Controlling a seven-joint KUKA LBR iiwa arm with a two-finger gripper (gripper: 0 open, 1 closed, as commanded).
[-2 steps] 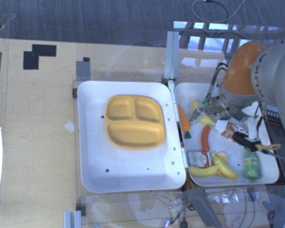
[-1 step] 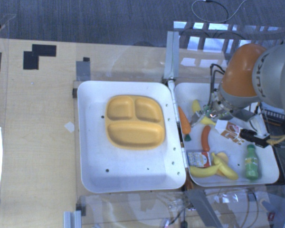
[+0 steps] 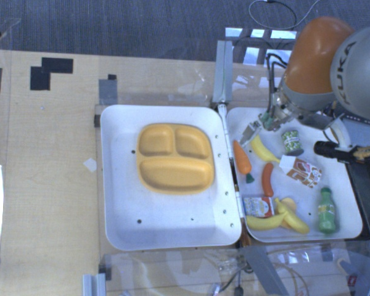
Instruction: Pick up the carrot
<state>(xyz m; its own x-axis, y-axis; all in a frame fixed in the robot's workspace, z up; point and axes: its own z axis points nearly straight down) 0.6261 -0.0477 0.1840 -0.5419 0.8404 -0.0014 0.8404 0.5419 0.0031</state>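
The carrot, orange with a small green tip, lies along the left wall of the right bin, pointing toward the far side. My gripper hangs over the far left part of that bin, just beyond and to the right of the carrot's far end. Its fingers look open, with nothing between them. The carrot lies free in the bin, apart from the gripper.
A yellow banana, a green can, a snack packet, a red sausage, a green bottle, more bananas and a small carton crowd the right bin. The left bin holds a yellow divided plate.
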